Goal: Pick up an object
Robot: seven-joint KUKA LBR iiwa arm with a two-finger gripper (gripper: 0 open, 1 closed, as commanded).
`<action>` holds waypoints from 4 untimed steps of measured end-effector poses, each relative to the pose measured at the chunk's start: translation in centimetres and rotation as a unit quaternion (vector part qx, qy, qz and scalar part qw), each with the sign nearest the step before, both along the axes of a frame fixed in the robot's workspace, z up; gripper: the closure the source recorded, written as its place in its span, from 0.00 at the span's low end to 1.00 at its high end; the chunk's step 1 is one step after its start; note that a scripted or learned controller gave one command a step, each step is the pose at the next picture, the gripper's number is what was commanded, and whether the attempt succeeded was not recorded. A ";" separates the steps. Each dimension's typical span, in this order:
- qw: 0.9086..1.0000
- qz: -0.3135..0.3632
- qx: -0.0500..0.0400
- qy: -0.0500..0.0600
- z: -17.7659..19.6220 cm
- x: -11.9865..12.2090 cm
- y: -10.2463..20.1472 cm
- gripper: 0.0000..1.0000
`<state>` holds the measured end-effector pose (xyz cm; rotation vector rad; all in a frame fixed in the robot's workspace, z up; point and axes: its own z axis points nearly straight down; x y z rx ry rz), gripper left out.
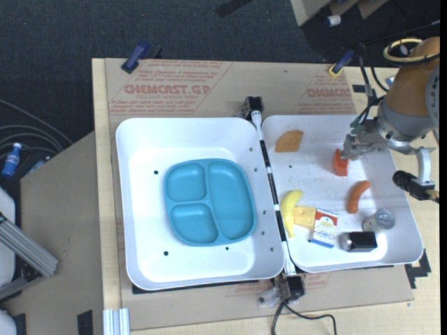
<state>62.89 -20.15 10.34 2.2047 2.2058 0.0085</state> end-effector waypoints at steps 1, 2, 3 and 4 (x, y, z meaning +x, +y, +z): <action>1.000 0.000 0.001 0.002 -0.2 -0.1 0.1 0.00; 1.000 0.000 0.007 0.010 -1.9 3.8 4.5 0.00; 1.000 0.000 0.006 0.011 -1.9 -1.8 4.9 0.00; 1.000 -0.001 0.007 0.010 -0.9 -1.8 4.9 1.00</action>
